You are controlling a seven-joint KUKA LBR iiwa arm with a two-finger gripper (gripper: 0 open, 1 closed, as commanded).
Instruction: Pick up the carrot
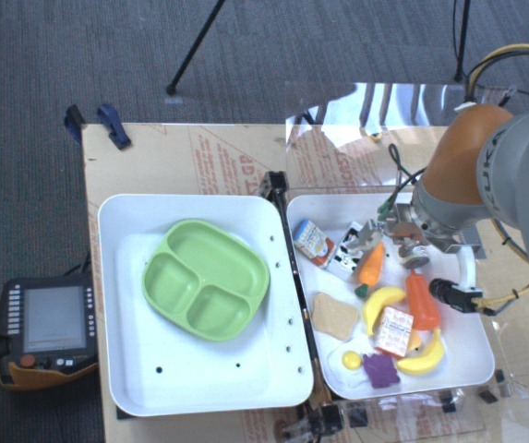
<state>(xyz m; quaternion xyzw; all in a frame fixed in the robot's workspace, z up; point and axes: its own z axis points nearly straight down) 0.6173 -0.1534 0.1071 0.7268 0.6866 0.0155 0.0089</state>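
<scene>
The carrot (pixel 371 264) is a small orange cone with a green stub at its lower end. It lies tilted in the right bin (pixel 481 363), near the bin's upper middle. My gripper (pixel 381 238) hangs right over the carrot's upper end, below the grey wrist and the orange band (pixel 458 160). The gripper's body hides the top of the carrot, and whether it touches the carrot is unclear.
Around the carrot lie a small carton (pixel 310 241), a toast slice (pixel 335 315), two bananas (pixel 381 305), an orange-red bottle (pixel 421 301), a white-red packet (pixel 394 330), a fried egg (pixel 351 359) and a purple piece (pixel 380 369). The left bin (pixel 121 377) holds a green divided plate (pixel 207 278).
</scene>
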